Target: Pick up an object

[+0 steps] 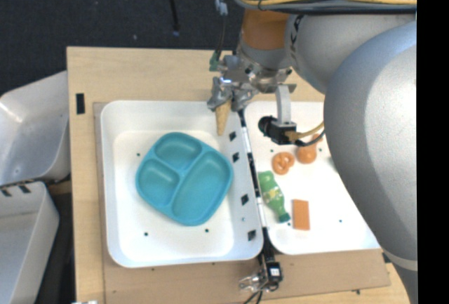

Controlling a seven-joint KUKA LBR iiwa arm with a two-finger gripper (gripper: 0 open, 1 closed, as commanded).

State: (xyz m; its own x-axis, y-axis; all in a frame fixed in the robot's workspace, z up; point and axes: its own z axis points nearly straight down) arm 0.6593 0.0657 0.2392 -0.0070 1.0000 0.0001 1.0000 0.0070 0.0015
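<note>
My gripper (226,102) hangs over the far right corner of the left bin (106,176), close to the divider between the two bins. A small tan cone (222,123) points down from between its fingers, and the fingers are shut on the cone's wide top. The cone's tip hangs just above the bin floor, beyond the far right edge of a blue divided plate (184,177) that lies flat in the left bin.
In the right bin (351,229) lie two small orange pieces (283,163) (306,154), a green item (273,196) near the divider and an orange block (300,214). The arm's grey body covers the right bin's far right side.
</note>
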